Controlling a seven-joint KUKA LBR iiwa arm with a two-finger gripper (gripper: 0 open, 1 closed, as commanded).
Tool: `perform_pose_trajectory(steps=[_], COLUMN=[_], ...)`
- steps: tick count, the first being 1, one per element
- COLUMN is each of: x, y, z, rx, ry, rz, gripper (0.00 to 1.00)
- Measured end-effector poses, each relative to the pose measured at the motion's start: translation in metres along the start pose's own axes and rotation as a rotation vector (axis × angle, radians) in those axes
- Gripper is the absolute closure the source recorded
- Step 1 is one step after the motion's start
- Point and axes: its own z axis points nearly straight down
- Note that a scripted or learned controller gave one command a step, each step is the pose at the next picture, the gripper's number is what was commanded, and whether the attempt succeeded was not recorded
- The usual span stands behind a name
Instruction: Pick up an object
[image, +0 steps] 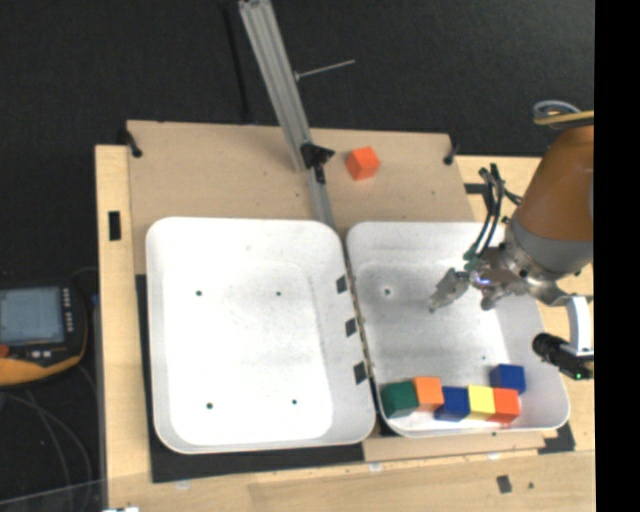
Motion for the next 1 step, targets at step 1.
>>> perform_pose_trajectory(steps=[1], x=[-0.0654], y=[-0.0621], z=[0.1143], rx=[-0.014], ry=[-0.004], rz=[0.006], gripper=[0.00])
